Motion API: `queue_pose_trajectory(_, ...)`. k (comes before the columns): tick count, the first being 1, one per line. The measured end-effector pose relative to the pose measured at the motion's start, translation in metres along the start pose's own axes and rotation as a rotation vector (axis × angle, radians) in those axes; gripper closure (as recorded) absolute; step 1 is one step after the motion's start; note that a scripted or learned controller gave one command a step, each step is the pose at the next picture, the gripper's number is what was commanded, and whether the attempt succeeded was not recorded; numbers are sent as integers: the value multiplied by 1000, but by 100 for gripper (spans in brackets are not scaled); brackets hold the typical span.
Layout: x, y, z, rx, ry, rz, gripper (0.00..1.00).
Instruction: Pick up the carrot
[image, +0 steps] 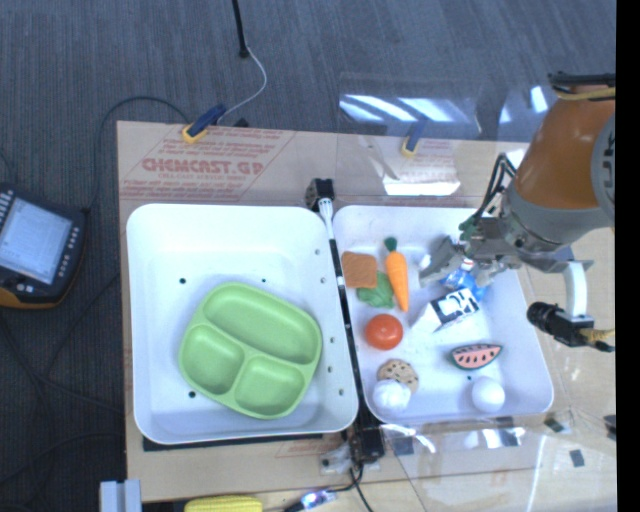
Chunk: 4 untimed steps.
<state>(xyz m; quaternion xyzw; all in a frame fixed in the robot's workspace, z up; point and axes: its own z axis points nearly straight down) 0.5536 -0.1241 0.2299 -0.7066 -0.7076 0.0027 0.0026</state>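
The carrot (398, 279), orange with a green top, lies in the right bin (520, 330) near its upper left, pointing top to bottom. My gripper (441, 256) hangs over the same bin, just right of the carrot and a small gap away from it. Nothing of the carrot is under or inside the gripper. The grey wrist and orange arm band (568, 150) reach in from the right.
Around the carrot lie a brown toast slice (360, 268), a green leaf (377, 294) and a tomato (383, 330). A blue-white carton (457, 304) sits below the gripper. Watermelon slice (476, 355), cookie (398, 371) and white ball (487, 393) lie lower. The left bin (160, 250) holds a green divided plate (250, 348).
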Motion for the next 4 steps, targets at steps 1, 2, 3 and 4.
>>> queue_pose_trajectory(1,17,26,104,10,2,14,0)
queue_pose_trajectory(2,7,39,137,-11,5,191,0)
queue_pose_trajectory(3,8,41,129,-16,2,188,100)
queue_pose_trajectory(4,58,56,46,-7,-2,-286,100)
